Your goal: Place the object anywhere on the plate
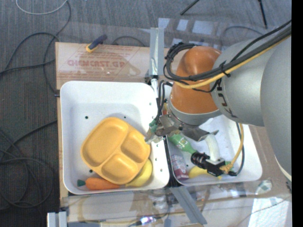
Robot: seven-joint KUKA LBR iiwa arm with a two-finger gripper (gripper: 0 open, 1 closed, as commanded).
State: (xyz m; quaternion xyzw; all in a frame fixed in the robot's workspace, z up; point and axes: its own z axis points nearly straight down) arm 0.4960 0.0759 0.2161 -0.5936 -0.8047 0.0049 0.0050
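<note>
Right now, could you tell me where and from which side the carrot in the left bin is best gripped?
Probably mid-body, from straight above: the carrot lies flat along the left bin's near wall, its far side tucked under the yellow plate, so close the fingers across its narrow width.

The arm [265,74] is a thick, smooth grey tube with a glossy orange band [196,82] rounding its wrist end. Black cables and one yellow cable [208,82] run along its side and loop across the orange part. Below the band sits a grey metal flange [187,119], with dark fittings beneath it.
</note>
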